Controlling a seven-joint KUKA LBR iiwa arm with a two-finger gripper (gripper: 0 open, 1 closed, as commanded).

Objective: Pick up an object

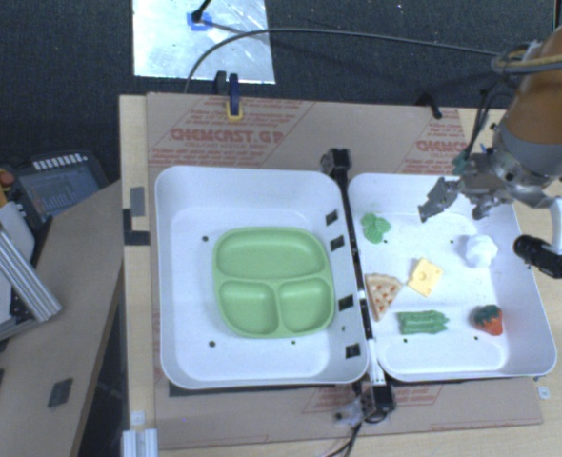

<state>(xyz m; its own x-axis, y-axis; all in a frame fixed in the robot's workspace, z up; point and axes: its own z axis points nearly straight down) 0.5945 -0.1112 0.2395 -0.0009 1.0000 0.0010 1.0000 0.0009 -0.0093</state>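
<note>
The right bin (529,350) holds several small toy foods. A green leafy piece (375,227) lies near its left wall. A yellow cheese wedge (425,276), a tan waffle-like slice (382,294) and a green pod (422,322) sit toward the front. A red-and-green fruit (489,320) rests at the front right, and a white crumpled lump (478,249) lies further back. My gripper (457,205) hovers over the back of this bin, above and left of the white lump. It is open, with nothing between its fingers.
The left bin (181,208) carries a green divided plate (270,282). A black clip bar (350,255) runs between the two bins. A black cable arcs across the back of the bench. A keypad device (57,187) sits off the bench at left.
</note>
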